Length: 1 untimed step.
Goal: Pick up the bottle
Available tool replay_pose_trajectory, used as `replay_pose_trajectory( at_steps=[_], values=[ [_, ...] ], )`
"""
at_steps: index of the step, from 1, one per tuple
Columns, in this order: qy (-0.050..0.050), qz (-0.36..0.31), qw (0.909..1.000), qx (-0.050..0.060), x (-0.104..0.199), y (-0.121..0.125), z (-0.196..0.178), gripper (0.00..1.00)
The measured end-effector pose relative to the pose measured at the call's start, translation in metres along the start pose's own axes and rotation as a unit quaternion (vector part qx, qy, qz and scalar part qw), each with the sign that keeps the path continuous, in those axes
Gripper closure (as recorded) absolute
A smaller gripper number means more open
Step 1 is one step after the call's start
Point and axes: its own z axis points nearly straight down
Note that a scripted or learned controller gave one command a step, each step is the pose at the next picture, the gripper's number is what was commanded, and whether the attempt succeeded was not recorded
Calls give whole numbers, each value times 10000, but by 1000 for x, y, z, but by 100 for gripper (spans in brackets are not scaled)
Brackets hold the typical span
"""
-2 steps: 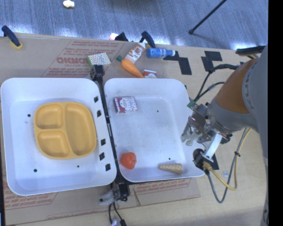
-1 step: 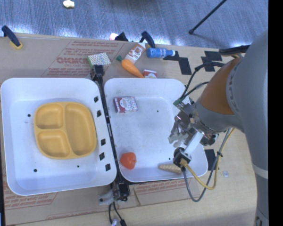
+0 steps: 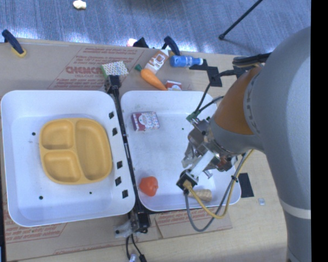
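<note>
While the gripper (image 3: 195, 167) hangs low over the near right part of the right bin (image 3: 169, 203), nothing bottle-like sits under it. Closest things are a pale lump (image 3: 204, 195) at the near rim and a red tomato (image 3: 148, 186) near the divider. Can't tell from this angle whether the gripper is apart or together, and nothing is visibly in it.

Further in, a small red and white carton (image 3: 145, 121) lies flat in the same bin. The left bin (image 3: 13, 130) holds a yellow divided plate (image 3: 75, 149).

The bottle (image 3: 185, 61) is outside both bins. It is blue and lies on its side on the cardboard (image 3: 71, 70) past the right bin's far rim. A white and orange container (image 3: 156, 62) is just beside it, and a carrot (image 3: 152, 79) is near.

My read: the step is approach, with no grasp begun. The next move calls for lifting clear of the bin wall and travelling to the far side. Then it comes down across the bottle's body, wrist turned so the jaws span its narrow width. It's round, so it may roll if nudged.
</note>
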Motion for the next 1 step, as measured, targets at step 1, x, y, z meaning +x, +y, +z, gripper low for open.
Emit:
replay_pose_trajectory(
  at_steps=[1],
  values=[
    [-3, -711, 9975, -5, 68, -91, 12, 100]
  ],
)
